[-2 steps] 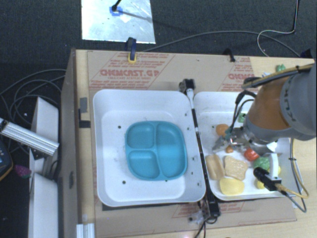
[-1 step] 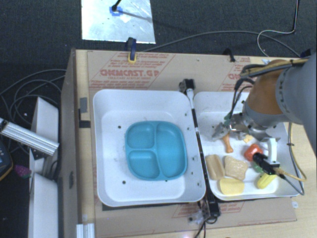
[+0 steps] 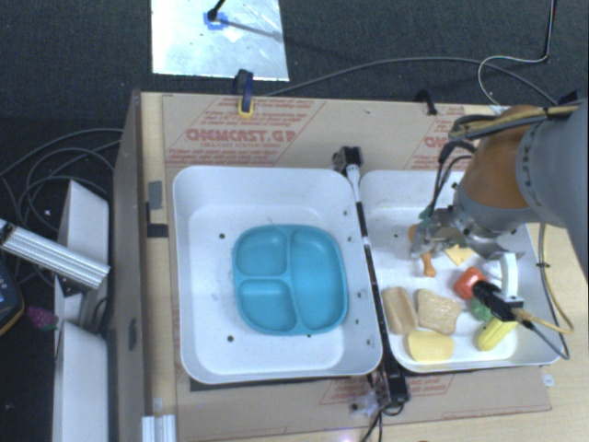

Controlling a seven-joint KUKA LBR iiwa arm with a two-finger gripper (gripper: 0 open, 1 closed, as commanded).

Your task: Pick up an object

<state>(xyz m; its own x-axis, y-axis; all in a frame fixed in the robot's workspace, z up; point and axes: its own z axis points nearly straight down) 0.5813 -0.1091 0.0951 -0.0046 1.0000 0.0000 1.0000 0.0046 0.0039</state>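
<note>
Right now my pincer (image 3: 429,244) hangs low in the right white bin (image 3: 391,191), at the right middle of the frame, just above a small orange carrot-shaped piece (image 3: 429,265); whether it grips anything I cannot tell. Below it, along the bin's lower edge, lie a tan bread-like slice (image 3: 398,309), a pale crusty lump (image 3: 438,310), a yellow wedge (image 3: 430,346), a red round toy (image 3: 468,283) and a yellow banana-shaped piece (image 3: 494,333). The left white bin (image 3: 202,247) holds a blue divided plastic plate (image 3: 289,278).
</note>
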